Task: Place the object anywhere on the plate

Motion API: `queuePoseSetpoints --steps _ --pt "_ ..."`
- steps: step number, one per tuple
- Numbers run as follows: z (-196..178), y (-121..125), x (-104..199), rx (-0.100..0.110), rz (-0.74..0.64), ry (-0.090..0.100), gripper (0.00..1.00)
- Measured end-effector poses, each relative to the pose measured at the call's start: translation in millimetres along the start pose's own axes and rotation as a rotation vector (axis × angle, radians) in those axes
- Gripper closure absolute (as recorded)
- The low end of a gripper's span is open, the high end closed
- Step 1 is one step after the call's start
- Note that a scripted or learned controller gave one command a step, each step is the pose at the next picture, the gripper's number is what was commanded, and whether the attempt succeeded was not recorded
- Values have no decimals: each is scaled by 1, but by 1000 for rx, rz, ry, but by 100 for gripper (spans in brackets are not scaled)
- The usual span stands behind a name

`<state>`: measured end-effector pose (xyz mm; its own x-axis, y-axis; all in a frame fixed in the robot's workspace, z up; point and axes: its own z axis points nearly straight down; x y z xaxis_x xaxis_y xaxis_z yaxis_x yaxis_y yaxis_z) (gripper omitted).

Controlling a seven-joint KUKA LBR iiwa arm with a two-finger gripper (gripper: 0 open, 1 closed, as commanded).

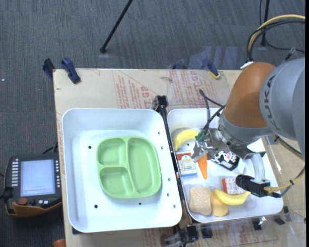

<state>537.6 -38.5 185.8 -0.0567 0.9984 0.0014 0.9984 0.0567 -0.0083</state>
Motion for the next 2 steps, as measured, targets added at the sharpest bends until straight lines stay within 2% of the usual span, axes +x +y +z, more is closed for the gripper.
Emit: queuePoseSetpoints --steps 1,2 --pt "0 27 64 -3 -85 0 100" --pt "0 26 64 -3 -87 -2 0"
